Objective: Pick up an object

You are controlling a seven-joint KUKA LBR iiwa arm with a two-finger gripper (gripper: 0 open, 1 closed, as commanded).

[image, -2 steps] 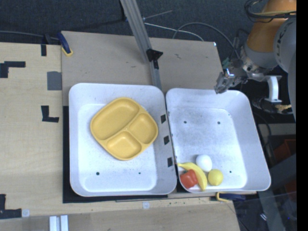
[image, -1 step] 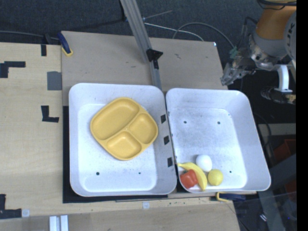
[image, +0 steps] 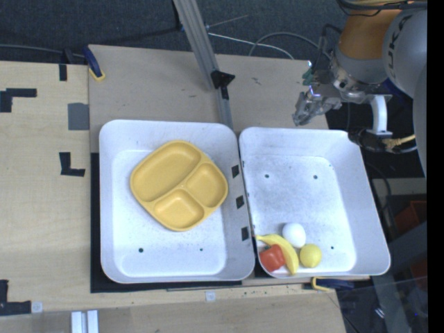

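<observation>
Objects: four small things are clustered in the near corner of the right bin (image: 347,186), by the wall shared with the left bin (image: 114,186).
Banana (image: 283,248): laid curved, touching the red piece and just beside the ball.
Red piece (image: 272,258): set against the bin's front wall, partly under the banana's curve.
Ball (image: 294,234): white, placed just behind the banana.
Lemon (image: 310,256): yellow and round, found to the right of the banana, near the front wall.
Tray (image: 178,184): yellow, with three compartments, laid flat and turned at a slant in the left bin.
Pincer (image: 306,109): seen above the surface (image: 139,82) just beyond the right bin's far rim, well apart from the objects; nothing is seen between its fingers, and whether they are parted or closed cannot be told.
Arm (image: 374,33): grey with an orange band, brought in from the upper right.
</observation>
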